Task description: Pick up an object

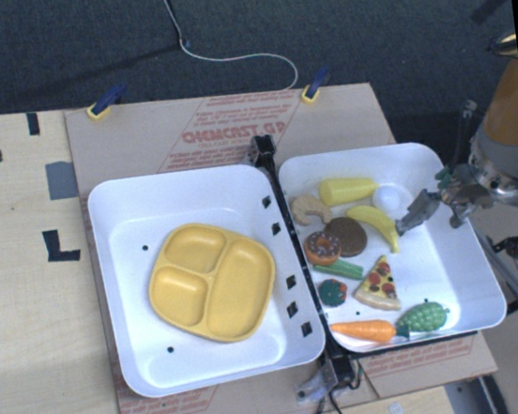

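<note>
**Camera view: toy food crowds the right bin, gripper at its right edge**

Camera view shows a banana mid-bin, touching a brown cookie, with a pizza slice nearer the front edge and a carrot along it. The gripper hangs above the right bin by its right edge, fingers seemingly parted, nothing between them. A yellow tray fills the left bin.
</note>
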Robot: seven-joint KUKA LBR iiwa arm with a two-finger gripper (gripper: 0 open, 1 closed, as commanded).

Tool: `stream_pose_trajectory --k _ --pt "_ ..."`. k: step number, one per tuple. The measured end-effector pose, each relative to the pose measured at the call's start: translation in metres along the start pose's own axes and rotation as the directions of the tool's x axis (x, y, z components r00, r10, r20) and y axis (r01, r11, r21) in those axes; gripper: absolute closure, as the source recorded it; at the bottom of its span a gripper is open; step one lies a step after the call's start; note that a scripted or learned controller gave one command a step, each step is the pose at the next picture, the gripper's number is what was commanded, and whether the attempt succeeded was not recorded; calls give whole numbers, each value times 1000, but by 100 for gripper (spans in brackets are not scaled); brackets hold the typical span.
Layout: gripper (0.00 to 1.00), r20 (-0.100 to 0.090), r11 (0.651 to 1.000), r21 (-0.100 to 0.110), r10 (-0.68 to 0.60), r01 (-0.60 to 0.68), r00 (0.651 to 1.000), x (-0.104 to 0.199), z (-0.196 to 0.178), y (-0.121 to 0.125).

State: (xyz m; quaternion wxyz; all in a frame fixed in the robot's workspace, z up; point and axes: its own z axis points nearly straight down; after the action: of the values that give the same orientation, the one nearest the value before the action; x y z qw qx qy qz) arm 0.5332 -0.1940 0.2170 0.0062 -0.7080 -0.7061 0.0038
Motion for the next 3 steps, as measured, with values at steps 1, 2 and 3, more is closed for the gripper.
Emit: stream_pose_trajectory --k 1,2,3 --pt "0 3 1000 -12 -4 4 1000 0 -7 3" --pt "0 2 1000 -7 -4 4 1000 4 56 8" --pt "0 3 1000 -8 -5 5 1000 5 103 15"
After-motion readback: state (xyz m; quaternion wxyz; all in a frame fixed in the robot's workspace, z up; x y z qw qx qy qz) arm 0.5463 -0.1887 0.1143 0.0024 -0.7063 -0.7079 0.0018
